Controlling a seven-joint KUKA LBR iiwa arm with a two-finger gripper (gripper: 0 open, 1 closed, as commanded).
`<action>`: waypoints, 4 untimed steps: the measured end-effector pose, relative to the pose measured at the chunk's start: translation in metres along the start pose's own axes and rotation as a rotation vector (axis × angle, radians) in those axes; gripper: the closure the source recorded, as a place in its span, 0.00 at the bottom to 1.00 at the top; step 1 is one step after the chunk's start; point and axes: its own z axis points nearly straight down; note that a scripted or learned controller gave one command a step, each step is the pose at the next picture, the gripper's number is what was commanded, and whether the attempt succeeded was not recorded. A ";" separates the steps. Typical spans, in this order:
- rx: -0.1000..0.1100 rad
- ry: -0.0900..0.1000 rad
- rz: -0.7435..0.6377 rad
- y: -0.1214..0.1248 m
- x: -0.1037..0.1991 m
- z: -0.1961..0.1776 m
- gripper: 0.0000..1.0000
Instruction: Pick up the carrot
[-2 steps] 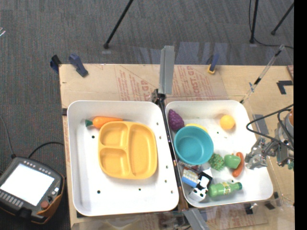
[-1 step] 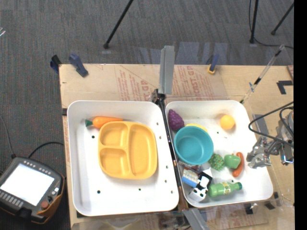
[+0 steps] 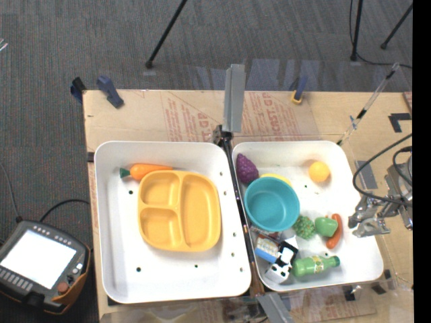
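Two white bins are seen from above. In the left bin (image 3: 108, 247), one carrot (image 3: 149, 171) lies at about eleven o'clock, touching the top edge of one yellow divided plate (image 3: 180, 210). The gripper (image 3: 367, 219) is parked at the right bin's (image 3: 367, 264) three o'clock rim (whether released or clenched cannot be told), well apart from the carrot. One teal bowl (image 3: 271, 203) and one green bottle (image 3: 315, 266) are counted there.

carrot (image 3: 149, 170): orange, green top | divided plate (image 3: 180, 210): yellow | bowl (image 3: 271, 204): teal | bottle (image 3: 314, 266): green
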 end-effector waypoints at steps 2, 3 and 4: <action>-0.002 0.001 -0.268 -0.002 -0.027 0.030 1.00; -0.005 0.006 -0.247 0.000 -0.029 0.061 1.00; -0.004 0.004 -0.438 0.000 -0.007 0.046 1.00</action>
